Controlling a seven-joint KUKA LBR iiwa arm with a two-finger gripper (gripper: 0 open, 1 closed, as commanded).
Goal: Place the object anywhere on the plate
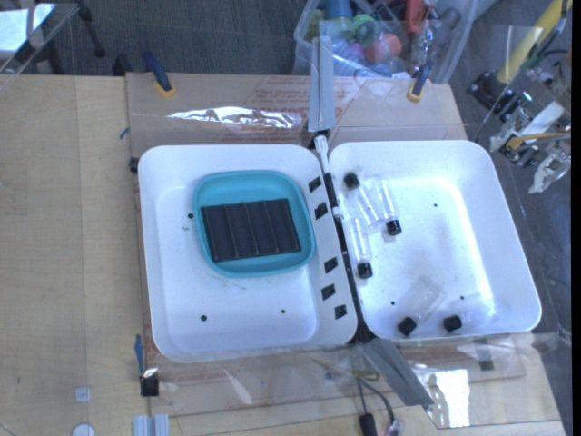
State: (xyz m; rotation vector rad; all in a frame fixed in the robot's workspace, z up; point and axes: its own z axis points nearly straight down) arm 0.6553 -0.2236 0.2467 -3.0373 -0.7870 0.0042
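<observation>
Clear tape and a folded sheet of film (445, 396) lie along the near edge of the wooden tabletop (54, 271), just in front of the two white bins; nearest in the right bin (508, 271) two black caps (407, 325) sit close to the front wall, with a faint clear vial (423, 292) just behind them, its outline hard to trace against the white; the floor to their right, out to the bin's right wall, is bare and open. Along the shared rim between the bins runs a row of small black tabs (329, 265); just right of that rim a cluster of clear vials (370, 209) with black caps lies on its side, crowding the left wall, well apart from the front pair. In the left bin (172, 325) the teal plate (254, 222) sits toward the far half, carrying a black ribbed insert (250, 228); no vial lies on the plate; white floor rings it, widest on the near side. Beyond the bins stand a strip of crinkled film (231, 116) and a clear tub of coloured toys (386, 16). Whether the pincer is apart or together cannot be told.
</observation>
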